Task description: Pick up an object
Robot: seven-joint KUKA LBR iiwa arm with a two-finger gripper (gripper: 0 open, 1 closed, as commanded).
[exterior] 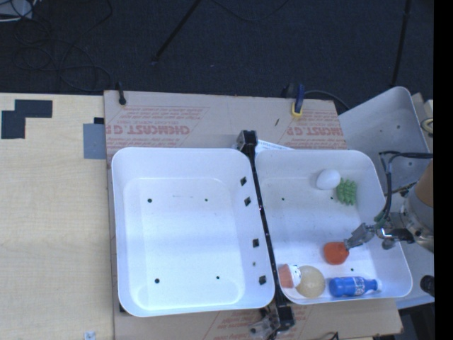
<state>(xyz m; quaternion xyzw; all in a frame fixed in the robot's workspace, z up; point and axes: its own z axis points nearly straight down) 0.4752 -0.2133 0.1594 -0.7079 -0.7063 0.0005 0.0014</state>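
Right bin (pixel 368 163) content counted: one white ball (pixel 328 180), one green piece (pixel 346 191), one red object (pixel 336 253) at 5 o'clock, one beige ball (pixel 310 281), one blue bottle (pixel 353 286). Gripper (pixel 357 236) seen just beside red object; finger state cannot be told.

Round red-orange object (pixel 336 253) lies in right bin (pixel 382 172) (near its front).

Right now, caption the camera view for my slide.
Tool beside red object in right bin.
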